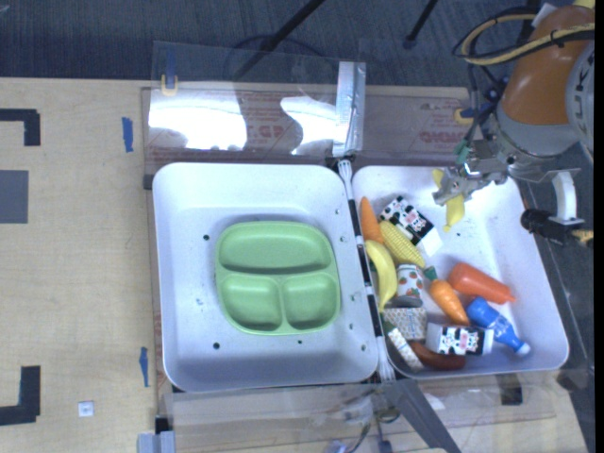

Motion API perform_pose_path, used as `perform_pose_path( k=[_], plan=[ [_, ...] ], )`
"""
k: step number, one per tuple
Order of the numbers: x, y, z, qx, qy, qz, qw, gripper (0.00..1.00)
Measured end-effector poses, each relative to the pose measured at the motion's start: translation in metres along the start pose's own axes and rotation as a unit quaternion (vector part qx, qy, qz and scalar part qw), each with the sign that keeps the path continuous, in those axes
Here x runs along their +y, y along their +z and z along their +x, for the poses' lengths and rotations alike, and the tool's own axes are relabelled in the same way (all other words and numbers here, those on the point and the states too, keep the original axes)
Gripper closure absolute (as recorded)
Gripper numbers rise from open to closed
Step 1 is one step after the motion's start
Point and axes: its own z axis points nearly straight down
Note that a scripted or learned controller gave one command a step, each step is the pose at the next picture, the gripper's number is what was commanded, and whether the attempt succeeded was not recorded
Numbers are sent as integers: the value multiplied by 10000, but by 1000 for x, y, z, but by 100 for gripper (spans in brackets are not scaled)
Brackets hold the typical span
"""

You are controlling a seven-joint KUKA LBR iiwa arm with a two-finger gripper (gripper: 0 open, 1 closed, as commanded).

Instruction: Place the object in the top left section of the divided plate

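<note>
Counter [66,281] carries two shallow white bins side by side. Left bin [179,206] holds the green divided plate [278,275] at its centre; all three sections of the plate are bare, including the top left one. Right bin [538,281] holds the toy clutter, bunched toward its left wall and bottom: banana [382,270], corn cob [406,245], two orange carrots [481,281], blue bottle [498,328], black-and-white cartons [408,219]. Arm [543,92] enters from the right, above the top edge of the right bin. Tool [462,189] sits over that bin's upper part, pinching a small yellow object [455,210] that hangs below its fingers, clear of the other toys.
</note>
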Motion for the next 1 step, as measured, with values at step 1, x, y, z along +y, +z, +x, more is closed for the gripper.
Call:
perform_pose_path(
  k=[1],
  plan=[
    [-107,58,34,11,-819,18,9966,100]
  ],
)
